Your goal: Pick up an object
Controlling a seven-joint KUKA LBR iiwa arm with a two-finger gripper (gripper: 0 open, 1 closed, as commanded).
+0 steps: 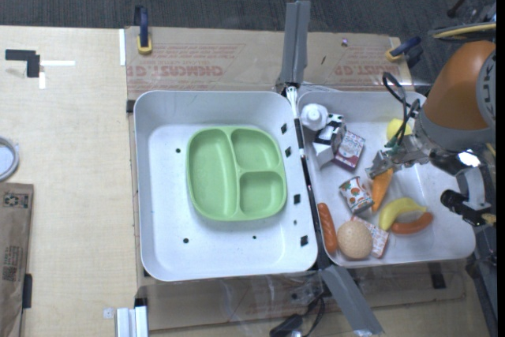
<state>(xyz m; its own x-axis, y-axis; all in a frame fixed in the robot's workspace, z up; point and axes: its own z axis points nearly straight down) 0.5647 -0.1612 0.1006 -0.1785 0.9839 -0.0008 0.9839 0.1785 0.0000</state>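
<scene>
Grey arm with the orange band (461,87) reaching in from the right, hanging over the right-hand shallow white bin (442,252). Gripper (384,164) down low in that bin, right at the top end of a tapered orange toy carrot (381,190). Honestly can't tell how far open the gripper is, or whether anything is actually in its grasp; too small and cluttered there to call. Can't tell if touching the carrot either, just very close.

Rest of that bin pretty busy:
- yellow toy banana (401,208) just right of the carrot, with a curved red-orange piece (413,225) tucked under it
- small red-and-white labelled packet (357,195) just left of the carrot
- round tan bun (354,239) near the front edge, long red hot dog (326,223) beside it along the left wall
- small maroon-and-white carton (348,150) and a white bottle (313,116) up toward the back left corner
- small yellow lump (394,129) near the back, just above the gripper

Over in the left-hand shallow white bin (158,241): just a light green three-compartment plastic plate (237,174), sitting flat, roughly centred, well apart from the arm.
</scene>
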